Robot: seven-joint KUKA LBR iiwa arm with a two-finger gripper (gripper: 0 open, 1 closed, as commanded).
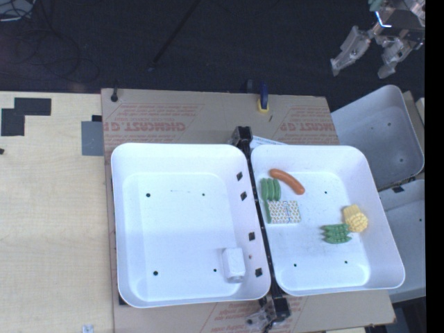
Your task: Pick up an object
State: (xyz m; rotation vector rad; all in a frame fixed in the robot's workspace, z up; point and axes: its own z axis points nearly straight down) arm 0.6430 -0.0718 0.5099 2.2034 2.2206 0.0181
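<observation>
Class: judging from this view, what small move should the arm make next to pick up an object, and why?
Probably swing the hand down and leftward toward the right bin. It hangs open, high beyond the bench's far right corner, holding nothing, while the orange sausage lies unobstructed there.

orange sausage [287,180] lies slantwise near right bin's back; corn cob [355,219] by its right wall
</observation>
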